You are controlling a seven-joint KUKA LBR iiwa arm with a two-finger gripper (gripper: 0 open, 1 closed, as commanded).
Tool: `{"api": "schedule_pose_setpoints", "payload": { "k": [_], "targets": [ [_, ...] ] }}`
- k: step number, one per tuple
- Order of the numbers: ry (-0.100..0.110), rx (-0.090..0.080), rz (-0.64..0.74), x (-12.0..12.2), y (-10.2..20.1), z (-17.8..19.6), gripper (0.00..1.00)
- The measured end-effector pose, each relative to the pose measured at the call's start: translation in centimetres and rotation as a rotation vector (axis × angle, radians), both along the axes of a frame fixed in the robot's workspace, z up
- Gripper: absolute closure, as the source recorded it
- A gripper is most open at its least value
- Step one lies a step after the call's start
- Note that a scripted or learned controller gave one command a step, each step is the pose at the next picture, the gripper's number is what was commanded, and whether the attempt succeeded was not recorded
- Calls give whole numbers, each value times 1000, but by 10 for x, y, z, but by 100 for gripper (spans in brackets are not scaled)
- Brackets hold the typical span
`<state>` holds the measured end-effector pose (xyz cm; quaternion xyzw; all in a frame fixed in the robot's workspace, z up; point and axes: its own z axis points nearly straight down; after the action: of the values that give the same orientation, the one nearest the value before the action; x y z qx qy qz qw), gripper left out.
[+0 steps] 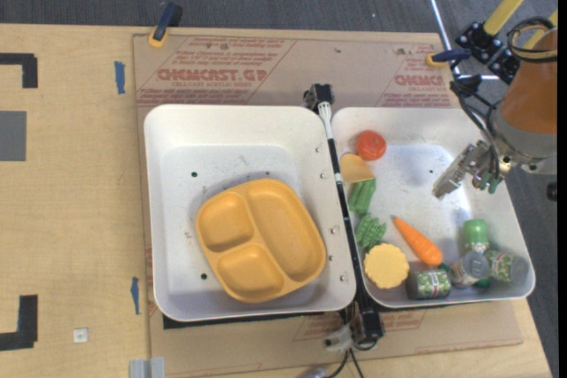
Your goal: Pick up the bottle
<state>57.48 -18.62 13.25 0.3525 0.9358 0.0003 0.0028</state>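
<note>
The bottle (pixel 490 266) lies on its side in the front right corner of the right bin (pixel 416 157); it is small, with a grey cap and a green label. A green round-topped item (pixel 476 234) stands just behind it, and a green can (pixel 430 283) lies to its left. My gripper (pixel 465 181) hovers over the bin's right part, behind the bottle and apart from it. Its fingers are open with nothing between them.
The right bin also holds a red tomato (pixel 371 145), an orange carrot (pixel 417 242), a yellow ridged round piece (pixel 386 266), green vegetables (pixel 362 196) and a tan wedge (pixel 354 168). A yellow divided plate (pixel 259 236) sits in the left bin (pixel 177 146).
</note>
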Motion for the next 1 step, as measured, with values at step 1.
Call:
{"api": "schedule_pose_setpoints", "payload": {
  "k": [1],
  "targets": [
    [2, -1, 115, -44, -38, -41, 100]
  ]
}}
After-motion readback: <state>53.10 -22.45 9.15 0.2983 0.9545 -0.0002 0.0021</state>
